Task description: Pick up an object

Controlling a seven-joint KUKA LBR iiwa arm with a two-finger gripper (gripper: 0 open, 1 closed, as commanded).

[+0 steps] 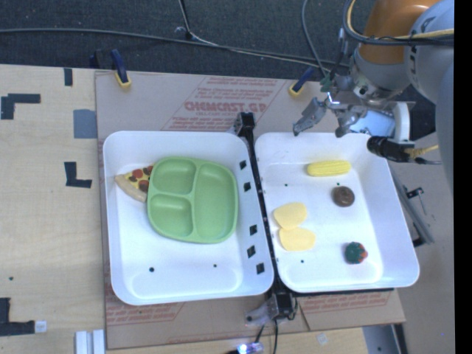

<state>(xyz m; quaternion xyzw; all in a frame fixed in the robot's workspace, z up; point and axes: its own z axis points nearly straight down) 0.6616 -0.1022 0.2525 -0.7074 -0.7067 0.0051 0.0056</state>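
The grey arm with its orange band (398, 9) is reaching in from the right and hanging above the far edge of the right bin (383, 271), its gripper (324, 120) poised over the brown board just behind the rim. The two fingers (306, 120) are standing apart, with nothing showing between them.

Down in the right bin, a yellow corn cob (328, 169) is lying on its side near the far wall, the closest thing to the gripper. A small brown round piece (343, 196) is sitting just in front of it, toward the right. Two pale yellow pieces (290, 214) are lying nearer the dividing wall, one touching the other, the second (296, 239) just in front of the first. A small object in green and red (356, 252) is resting near the front right corner, well apart from the rest.

In the left bin (184, 286), a green divided plate (193, 199) is lying flat, taking up much of the middle. A slice of pizza (134, 183) is sitting at its left, its tip tucked under or against the plate's edge; I cannot tell which.

Both bins are sitting side by side on a brown board (221, 102) on the wooden tabletop (44, 234). Two blue-and-yellow clamps (118, 68) are gripping the board's far edge, the other (301, 85) just left of the gripper. Black cables (184, 32) are trailing across the dark surface behind.
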